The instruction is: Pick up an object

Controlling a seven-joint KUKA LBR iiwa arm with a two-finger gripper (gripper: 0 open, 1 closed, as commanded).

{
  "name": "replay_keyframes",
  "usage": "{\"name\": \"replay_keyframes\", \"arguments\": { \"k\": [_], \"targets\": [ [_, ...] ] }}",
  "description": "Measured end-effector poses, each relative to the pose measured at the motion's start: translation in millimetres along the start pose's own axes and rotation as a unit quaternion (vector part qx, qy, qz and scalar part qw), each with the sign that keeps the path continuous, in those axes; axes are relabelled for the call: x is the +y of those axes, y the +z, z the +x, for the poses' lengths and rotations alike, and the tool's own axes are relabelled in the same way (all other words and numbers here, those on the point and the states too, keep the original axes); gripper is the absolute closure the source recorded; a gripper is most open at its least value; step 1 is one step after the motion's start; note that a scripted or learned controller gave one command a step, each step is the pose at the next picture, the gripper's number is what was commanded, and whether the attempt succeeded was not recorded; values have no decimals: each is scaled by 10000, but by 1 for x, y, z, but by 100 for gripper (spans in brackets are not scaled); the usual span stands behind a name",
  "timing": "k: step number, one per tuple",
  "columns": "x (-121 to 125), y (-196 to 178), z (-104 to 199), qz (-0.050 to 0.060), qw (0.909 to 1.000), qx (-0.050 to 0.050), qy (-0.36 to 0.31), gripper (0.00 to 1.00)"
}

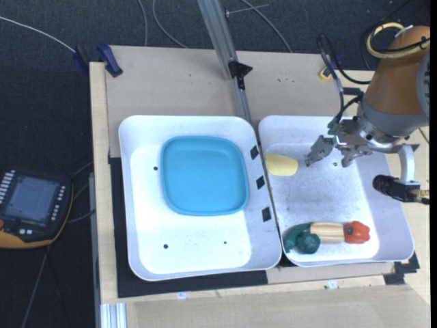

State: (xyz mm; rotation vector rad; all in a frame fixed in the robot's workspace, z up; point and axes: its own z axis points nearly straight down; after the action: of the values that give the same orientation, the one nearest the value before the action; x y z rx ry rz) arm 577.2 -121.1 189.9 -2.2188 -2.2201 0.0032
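Two white bins lie side by side across the middle of the frame: the left bin (140, 203) and the right bin (392, 214).

Left bin: one thing, a blue square plate (204, 175) with rounded corners, lying flat in the bin's upper middle.

Right bin: four things. One pale yellow lump (281, 165) sits at the bin's upper left, close against the wall shared with the other bin; its long axis runs roughly left to right across the frame. Along the bin's lower edge, three things lie in a row, touching or nearly so: a dark green rounded piece (302, 240) at the left, a tan bread-like stick (326, 232) in the middle, and a red tomato-like piece (356, 232) at the right. The stick's long axis runs left to right, one end at the green piece and the other at the red one.

One arm (396, 87) comes in from the upper right of the frame, its orange band above the grey wrist. The gripper (330, 153) hangs over the upper part of the right bin, just right of the yellow lump and apart from it. Its fingers (315, 152) stand spread, pointing toward the lower left, with nothing between them.

One handheld control pendant (31, 207) lies at the far left of the frame, off the bench.
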Motion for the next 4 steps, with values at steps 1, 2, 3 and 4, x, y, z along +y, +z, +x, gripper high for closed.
{"name": "replay_keyframes", "arguments": {
  "k": [1,2,3,4],
  "targets": [
    [-9,52,6,4,10000,1,2,0],
    [-8,39,6,-25,10000,-1,0,100],
    [-9,-4,1,-37,10000,-6,3,100],
    [-8,-39,1,-36,10000,-5,1,100]
  ]
}}
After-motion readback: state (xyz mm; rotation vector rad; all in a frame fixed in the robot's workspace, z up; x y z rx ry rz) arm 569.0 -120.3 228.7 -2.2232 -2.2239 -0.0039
